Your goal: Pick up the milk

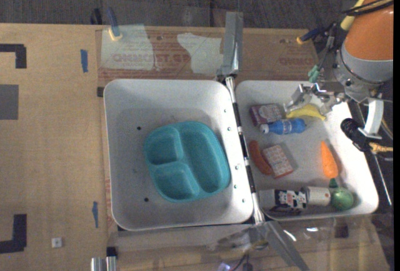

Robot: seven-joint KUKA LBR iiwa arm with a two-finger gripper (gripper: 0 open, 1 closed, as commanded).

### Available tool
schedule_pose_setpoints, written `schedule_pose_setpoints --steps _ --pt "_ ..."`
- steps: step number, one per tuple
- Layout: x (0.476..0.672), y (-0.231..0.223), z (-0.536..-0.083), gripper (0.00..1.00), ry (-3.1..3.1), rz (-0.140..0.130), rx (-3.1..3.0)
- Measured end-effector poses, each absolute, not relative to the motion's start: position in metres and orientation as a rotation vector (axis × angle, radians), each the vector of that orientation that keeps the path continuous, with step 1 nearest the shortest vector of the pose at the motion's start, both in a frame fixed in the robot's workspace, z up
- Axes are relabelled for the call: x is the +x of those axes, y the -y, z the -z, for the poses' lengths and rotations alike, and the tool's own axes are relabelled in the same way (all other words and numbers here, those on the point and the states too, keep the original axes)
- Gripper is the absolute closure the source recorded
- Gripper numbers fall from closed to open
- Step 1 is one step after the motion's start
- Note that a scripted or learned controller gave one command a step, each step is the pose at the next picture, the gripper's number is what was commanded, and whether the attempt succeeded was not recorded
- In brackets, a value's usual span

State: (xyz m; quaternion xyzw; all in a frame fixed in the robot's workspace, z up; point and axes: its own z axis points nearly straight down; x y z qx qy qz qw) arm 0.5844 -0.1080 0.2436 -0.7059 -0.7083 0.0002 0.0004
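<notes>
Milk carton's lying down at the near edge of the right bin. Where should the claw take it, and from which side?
Probably from straight above, across the middle of the milk carton. It lies on its side along the right bin's near wall, white bottle at its right end, so close across its short width.

The left bin (pixel 119 157) holds a teal divided plate (pixel 186 161) near its middle. In the right bin (pixel 369 192), the milk carton (pixel 291 198) lies on its side along the near edge, with a green fruit (pixel 342 199) by the near right corner. A carrot (pixel 329 160) lies by the right edge, a blue bottle (pixel 284 127) and banana (pixel 307 113) toward the far edge. The gripper (pixel 310 96) hangs over the far edge beside the banana.
</notes>
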Motion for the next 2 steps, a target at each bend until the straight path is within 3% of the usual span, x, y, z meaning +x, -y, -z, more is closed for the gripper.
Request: schedule_pose_setpoints --steps 1,2 --pt "0.622 0.176 -0.296 0.0 2.206 0.002 -2.243" --pt "0.553 0.138 -0.154 0.0 2.292 0.001 -2.149"
